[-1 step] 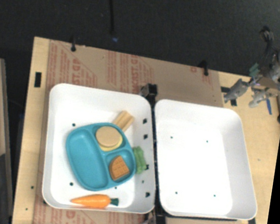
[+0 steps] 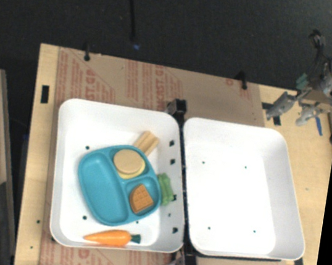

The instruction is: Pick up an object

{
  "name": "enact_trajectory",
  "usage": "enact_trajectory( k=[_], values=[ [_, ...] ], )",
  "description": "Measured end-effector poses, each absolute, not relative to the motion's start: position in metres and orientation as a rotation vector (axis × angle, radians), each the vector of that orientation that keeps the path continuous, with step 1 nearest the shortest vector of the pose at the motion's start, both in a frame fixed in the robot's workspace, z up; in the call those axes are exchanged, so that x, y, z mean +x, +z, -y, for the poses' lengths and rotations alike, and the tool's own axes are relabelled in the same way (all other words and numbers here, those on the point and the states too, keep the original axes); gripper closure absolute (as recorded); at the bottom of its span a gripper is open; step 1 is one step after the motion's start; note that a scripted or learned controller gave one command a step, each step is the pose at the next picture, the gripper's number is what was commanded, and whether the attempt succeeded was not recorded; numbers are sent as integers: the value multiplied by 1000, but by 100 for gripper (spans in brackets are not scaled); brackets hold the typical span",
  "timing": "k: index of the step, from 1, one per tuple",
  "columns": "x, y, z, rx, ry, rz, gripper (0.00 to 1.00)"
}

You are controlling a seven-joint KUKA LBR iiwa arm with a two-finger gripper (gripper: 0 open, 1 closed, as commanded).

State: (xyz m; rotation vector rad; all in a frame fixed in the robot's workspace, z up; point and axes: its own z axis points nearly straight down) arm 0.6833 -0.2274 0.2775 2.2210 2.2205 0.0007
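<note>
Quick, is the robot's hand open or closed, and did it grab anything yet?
End effector: cannot be told; it sits at the top right, beyond the right bin, too small and blurred. No object visible in it.

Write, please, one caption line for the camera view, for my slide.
Left bin holds a blue tray, carrot and wooden block; gripper waits at top right.

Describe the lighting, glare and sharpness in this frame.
Camera view: even overhead light; both white bins read bright, near washed out, with soft shadows at their walls. The blue tray and carrot look slightly soft. The gripper at top right is blurred and dim against the dark floor.
</note>
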Motion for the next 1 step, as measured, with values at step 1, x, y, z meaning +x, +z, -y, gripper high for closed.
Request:
enact_trajectory(
  k=[1],
  values=[
    [688, 218, 222, 2223, -3, -2224, 0]
  ],
)
